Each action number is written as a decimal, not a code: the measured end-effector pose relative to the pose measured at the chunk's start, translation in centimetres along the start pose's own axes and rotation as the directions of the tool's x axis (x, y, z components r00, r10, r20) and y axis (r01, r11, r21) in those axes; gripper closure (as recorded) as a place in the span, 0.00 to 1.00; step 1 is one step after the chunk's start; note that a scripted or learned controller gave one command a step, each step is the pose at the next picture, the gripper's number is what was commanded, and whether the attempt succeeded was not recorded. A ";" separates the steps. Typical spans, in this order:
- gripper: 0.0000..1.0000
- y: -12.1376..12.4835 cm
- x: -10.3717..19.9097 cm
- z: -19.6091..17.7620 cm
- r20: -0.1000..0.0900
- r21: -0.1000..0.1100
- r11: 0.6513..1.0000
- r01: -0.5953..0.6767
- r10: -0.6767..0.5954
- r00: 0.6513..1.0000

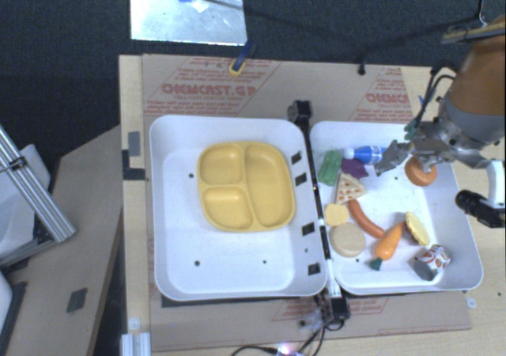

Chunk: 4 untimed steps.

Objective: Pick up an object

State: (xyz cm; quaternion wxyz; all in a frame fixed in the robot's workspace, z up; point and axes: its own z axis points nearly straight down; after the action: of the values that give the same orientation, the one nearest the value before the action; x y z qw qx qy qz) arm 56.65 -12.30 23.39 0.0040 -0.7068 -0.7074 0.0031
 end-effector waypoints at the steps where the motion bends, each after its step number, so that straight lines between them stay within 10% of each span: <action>1: 0.00 0.2 0.0 -0.6 0.002 -0.011 1.000 0.002 -0.002 1.000; 4: 0.00 1.6 -0.2 14.4 0.001 -0.016 1.000 -0.001 0.001 1.000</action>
State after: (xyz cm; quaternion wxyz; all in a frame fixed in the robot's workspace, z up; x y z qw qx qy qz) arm 58.14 -12.46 8.99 -0.0019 -0.7071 -0.7071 -0.0020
